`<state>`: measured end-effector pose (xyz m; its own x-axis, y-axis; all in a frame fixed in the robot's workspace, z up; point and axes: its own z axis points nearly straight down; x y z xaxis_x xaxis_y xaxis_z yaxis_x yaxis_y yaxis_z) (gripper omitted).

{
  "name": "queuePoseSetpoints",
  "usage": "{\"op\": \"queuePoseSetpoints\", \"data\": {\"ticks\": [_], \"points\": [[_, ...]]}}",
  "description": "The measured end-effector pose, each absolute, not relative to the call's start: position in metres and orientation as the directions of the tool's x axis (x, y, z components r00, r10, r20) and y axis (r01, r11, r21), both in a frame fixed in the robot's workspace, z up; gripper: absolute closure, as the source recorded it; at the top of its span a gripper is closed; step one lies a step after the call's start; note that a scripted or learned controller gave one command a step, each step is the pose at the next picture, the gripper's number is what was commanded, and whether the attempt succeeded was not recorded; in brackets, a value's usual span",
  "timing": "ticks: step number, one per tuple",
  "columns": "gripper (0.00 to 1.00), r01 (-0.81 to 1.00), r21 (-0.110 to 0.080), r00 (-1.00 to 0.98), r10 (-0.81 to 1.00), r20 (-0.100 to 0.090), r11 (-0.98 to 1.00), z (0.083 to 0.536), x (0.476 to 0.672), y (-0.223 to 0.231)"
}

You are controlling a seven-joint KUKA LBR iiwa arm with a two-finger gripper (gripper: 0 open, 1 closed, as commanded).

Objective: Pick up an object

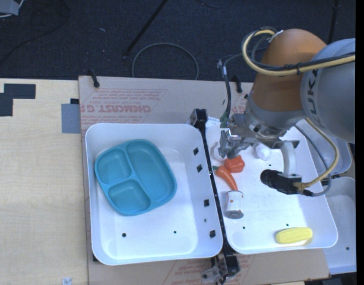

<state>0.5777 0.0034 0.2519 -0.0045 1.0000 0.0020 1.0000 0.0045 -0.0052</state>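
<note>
Two fingers of the gripper point(228, 149) hung just above the orange carrot toy point(230, 170) in the right bin point(324, 233); whether they were parted, I could not tell. Closing off-centre might nudge the carrot toward the nearby small can point(233, 203).

My own wrist and orange band covered the far part of the right bin point(324, 230), so its back wall was lost to me. My gripper point(228, 149) hung just above the orange carrot point(230, 170); whether my fingers gapped was unclear. The small can point(233, 204) below the carrot bore unreadable markings.
</note>
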Motion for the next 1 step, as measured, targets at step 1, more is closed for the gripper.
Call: {"op": "queuePoseSetpoints", "data": {"ticks": [1], "points": [[1.0,1.0,-0.005,-0.004,1.0,0.001,0.004,0.2468,0.5745,0.0502]]}}
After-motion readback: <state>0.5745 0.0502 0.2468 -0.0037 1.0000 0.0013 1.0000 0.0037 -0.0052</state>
